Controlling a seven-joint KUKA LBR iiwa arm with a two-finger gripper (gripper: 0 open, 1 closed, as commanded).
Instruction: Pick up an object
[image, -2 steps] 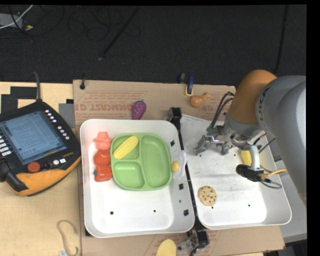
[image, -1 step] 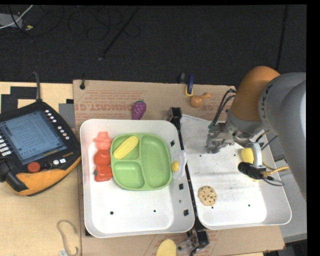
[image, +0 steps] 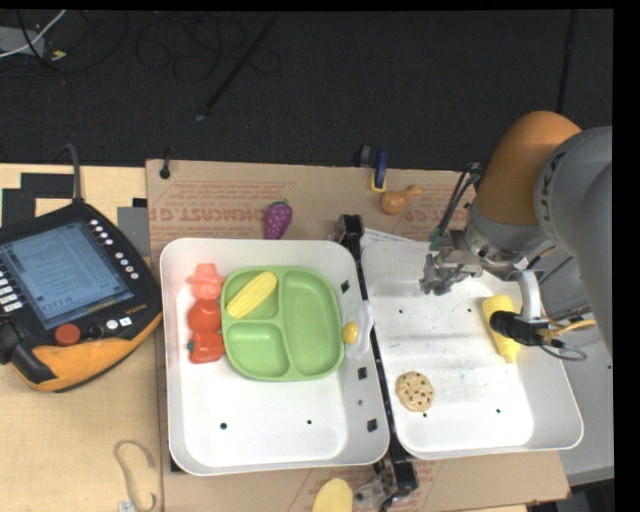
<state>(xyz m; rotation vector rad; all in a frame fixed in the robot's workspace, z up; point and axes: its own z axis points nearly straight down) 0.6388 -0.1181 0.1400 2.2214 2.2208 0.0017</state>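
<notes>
Whether the fingers of the grey gripper (image: 437, 278) are parted or closed I cannot tell; nothing shows between them. They hang over the upper left of the right white bin (image: 470, 435). Judging by this, the reach is in hand. The round speckled cookie (image: 414, 390) lies nearer the bin's front; the yellow block (image: 501, 325) sits right.

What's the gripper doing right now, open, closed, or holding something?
Gripper: over the right bin, nothing seen held; open or closed cannot be told.
</notes>
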